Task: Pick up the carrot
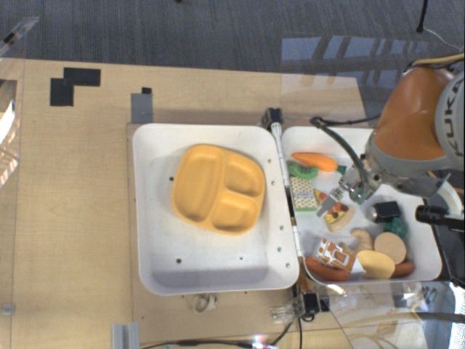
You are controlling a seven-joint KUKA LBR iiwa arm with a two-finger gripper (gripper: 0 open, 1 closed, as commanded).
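While the gripper (347, 193) hangs low in the right bin (429, 267), nothing visibly held and its opening impossible to tell, the carrot (314, 161) lies just beyond it near the far wall, beside a green toy (302, 171). It should centre over the carrot's middle and straddle its width.

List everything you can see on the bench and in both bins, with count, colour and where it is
Left bin: one, white, bench middle.
Right bin: one, white, beside it.
Divided plate: one, yellow, in left bin.
Carrot: one, orange, right bin's far end.
Green toy: one, just below carrot.
Pizza slice: one, beige with toppings, bin centre.
Sausage: one, reddish brown, near left corner.
Yellow piece: one, near edge.
Arm: one, grey and orange, from right.
Pincer: one, over pizza slice.
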